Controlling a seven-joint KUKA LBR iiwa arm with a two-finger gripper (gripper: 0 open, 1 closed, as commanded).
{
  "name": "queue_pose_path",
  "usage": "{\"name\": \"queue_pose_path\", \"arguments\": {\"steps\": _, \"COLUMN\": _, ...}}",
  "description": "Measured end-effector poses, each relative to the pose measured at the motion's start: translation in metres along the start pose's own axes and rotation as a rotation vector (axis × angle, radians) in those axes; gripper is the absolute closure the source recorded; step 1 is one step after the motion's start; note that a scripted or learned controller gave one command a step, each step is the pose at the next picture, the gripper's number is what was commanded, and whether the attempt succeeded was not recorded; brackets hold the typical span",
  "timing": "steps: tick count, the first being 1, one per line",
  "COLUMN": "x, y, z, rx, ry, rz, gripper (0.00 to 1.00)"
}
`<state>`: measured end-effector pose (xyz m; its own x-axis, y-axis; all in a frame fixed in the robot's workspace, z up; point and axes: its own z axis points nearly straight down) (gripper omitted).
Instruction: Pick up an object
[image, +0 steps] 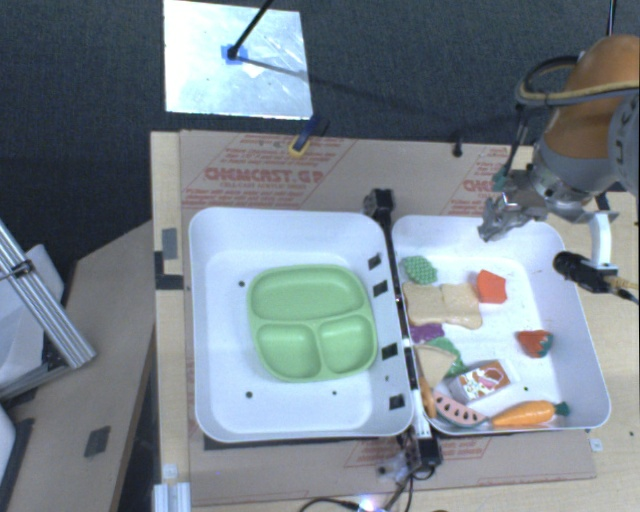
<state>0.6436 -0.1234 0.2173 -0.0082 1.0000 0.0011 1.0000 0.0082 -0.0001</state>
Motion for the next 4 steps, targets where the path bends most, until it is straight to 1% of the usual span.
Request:
{"name": "queue_pose_path", "arguments": {"steps": 1, "x": 0.048, "y": -0.023, "z": -0.013, "rx": -0.001, "ry": 0.001, "rz": -0.001, "gripper": 1.0}}
{"name": "queue_pose_path", "arguments": {"steps": 2, "x": 0.09, "y": -0.057, "z": -0.006, "rx": 0.001, "ry": 0.0, "rz": 0.0, "gripper": 1.0}}
{"name": "queue_pose_path", "arguments": {"steps": 3, "x": 0.14, "y": -0.076, "z": -0.017, "rx": 0.0, "ry": 0.001, "rz": -0.002, "gripper": 1.0}}
{"name": "queue_pose_path", "arguments": {"steps": 4, "x": 0.172, "y": -0.095, "z": -0.008, "rx": 0.002, "ry": 0.0, "rz": 0.0, "gripper": 1.0}}
